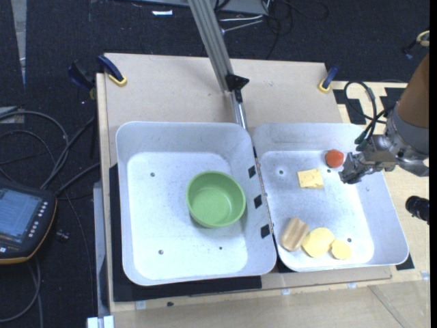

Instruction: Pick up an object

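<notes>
Landmark: the green bowl (pixel 216 198), upright, mouth up, near the middle of the left bin (pixel 140 183). All positions below are taken from it. Right of the bowl, across the divide between bins, lies the right bin (pixel 369 214) with five small items. Nearest the bowl, right and a little lower: a tan bread-like piece (pixel 294 233), long axis running from lower left to upper right, upper end pointing toward the bin's centre. Just right of that, touching or nearly so, a round yellow piece (pixel 318 242) and a smaller yellow piece (pixel 341 250); neither has a clear long axis. Right of the bowl and slightly higher: a yellow cheese-like wedge (pixel 311 179), roughly square, lying flat. Further right and higher: a small red-orange ball (pixel 334 158), no axis. Furthest right, the gripper (pixel 349 173) sits low over the bin just beside the ball, to its lower right; finger state cannot be told from this view, and nothing is visibly held. Judgement: the step in hand is the approach, with no grasp made. The ball looks the likely target. Next move calls for centring over it, since a round item rolls off if struck off-centre.
</notes>
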Motion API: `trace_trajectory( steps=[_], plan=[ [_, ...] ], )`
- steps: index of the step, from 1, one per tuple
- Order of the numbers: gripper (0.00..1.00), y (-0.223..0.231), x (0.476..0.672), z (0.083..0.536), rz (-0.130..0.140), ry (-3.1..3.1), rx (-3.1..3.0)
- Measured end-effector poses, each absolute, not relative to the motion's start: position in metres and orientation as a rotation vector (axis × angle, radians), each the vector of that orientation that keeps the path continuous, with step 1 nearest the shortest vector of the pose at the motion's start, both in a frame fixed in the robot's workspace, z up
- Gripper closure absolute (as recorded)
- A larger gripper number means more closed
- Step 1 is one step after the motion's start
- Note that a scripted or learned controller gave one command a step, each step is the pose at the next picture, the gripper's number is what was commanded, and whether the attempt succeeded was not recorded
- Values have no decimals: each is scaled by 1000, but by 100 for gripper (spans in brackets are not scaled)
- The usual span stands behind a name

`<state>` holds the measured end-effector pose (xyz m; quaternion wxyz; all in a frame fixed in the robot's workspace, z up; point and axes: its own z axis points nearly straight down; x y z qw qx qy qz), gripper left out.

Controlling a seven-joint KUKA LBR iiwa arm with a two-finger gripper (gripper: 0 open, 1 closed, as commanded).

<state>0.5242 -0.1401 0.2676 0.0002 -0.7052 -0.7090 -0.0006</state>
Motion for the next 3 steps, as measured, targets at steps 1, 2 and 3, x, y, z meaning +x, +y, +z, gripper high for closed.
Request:
trace_trajectory(
  steps=[1,2,3],
  plan=[
    [100,-91,541,254,0,-2226,-2215],
    [100,-38,544,242,0,-2226,-2215],
    [100,18,557,249,-2,-2227,-2215]
  ],
)
